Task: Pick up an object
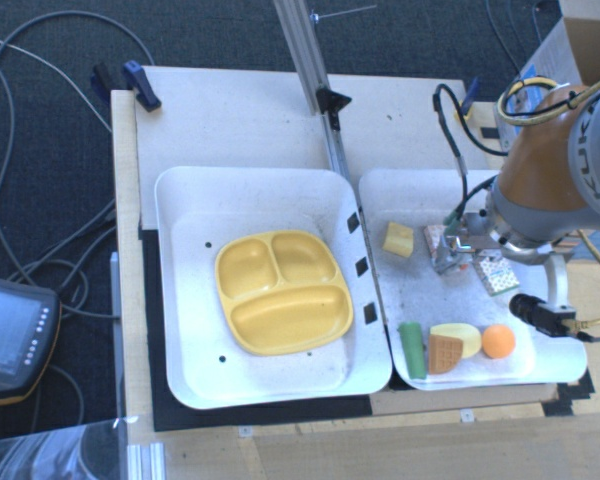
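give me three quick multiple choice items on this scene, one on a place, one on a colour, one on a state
1. Where does the divided plate lie?
A. left bin
B. right bin
C. on the floor

2. What colour is the ball?
A. blue
B. orange
C. black

3. How does the plate lie?
A. upside down
B. on edge
C. flat, hollows up

Answers:
1 A, it rests inside the left bin.
2 B, the ball near the right bin's front wall is orange.
3 C, its three hollows face the camera.
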`<move>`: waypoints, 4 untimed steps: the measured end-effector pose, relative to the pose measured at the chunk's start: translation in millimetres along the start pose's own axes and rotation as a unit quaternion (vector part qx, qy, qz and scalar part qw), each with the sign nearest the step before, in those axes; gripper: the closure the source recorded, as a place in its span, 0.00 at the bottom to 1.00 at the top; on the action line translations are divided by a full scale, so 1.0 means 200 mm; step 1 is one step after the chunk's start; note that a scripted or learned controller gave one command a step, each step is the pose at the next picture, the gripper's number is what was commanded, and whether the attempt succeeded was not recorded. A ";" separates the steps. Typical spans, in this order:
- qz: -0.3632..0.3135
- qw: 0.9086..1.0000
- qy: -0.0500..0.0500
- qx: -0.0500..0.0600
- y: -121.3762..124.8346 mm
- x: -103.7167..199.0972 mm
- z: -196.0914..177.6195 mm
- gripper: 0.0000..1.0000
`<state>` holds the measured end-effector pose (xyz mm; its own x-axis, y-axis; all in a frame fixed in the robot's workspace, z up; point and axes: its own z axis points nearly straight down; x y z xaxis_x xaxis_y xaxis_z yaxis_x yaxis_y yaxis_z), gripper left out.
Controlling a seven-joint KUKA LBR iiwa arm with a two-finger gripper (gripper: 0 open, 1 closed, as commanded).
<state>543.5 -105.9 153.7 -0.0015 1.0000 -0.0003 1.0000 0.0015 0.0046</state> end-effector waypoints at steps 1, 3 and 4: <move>-0.001 1.000 0.000 -0.001 0.01 0.04 -0.24 1.00; 0.000 1.000 0.000 0.000 0.02 0.04 -0.67 1.00; -0.003 1.000 0.001 0.003 0.04 0.32 -0.65 1.00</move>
<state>551.1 -42.4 283.2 -0.0066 1.0000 0.0026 1.0000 0.0066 -0.0010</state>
